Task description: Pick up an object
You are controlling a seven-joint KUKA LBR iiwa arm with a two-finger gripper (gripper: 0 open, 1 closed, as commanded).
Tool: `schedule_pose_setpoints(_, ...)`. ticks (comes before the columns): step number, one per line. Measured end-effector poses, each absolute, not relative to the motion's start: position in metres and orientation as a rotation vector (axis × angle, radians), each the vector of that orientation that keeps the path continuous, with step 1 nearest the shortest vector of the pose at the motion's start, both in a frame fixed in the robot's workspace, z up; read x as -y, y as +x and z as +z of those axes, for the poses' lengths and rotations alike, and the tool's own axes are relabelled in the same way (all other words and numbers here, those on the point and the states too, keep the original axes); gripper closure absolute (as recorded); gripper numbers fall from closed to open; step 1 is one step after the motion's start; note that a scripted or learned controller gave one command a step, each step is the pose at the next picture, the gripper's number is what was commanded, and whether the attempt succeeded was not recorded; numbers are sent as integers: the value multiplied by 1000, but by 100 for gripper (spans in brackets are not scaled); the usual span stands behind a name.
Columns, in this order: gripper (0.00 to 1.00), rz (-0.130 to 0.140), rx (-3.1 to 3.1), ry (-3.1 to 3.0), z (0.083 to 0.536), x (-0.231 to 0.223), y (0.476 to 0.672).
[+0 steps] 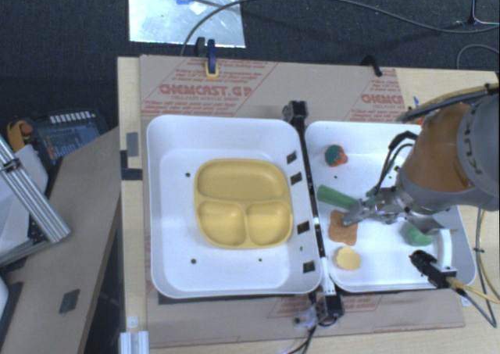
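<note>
Step in hand: I judge this to be the approach and descent; the gripper is low in the right bin, at its left side, and nothing is lifted yet.
Fingers: I cannot tell whether they are wide or narrow, and I see nothing held between them.
Likely target: the orange-brown flat piece, lying directly under the tips, just right of the divider between the two bins.
Target's axis: the piece is roughly squarish, so its long axis is weak; I read it as running near to far, without confidence.
Neighbours: a green rod lies just on its far side, its long axis running from far-left to near-right; a yellow round piece sits on its near side, apart from it.
Next move: I would want the tips straddling one piece alone, clear of the green rod, before closing and lifting.
Left bin: a yellow sectioned tray rests in the left bin on the worktop.
</note>
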State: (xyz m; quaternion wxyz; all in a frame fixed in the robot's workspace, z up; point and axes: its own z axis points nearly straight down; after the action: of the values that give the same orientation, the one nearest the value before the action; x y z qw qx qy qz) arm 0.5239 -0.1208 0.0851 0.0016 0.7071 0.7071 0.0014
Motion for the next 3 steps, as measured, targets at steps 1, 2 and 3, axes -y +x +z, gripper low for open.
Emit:
schedule_pose_setpoints(1, 100, 10, -2217, 2215, 98, 121, 526)
schedule_pose_setpoints(2, 100, 6, -2223, 2213, 145, 112, 527)
schedule_pose_setpoints(3, 100, 5, -2220, 2214, 194, 122, 529)
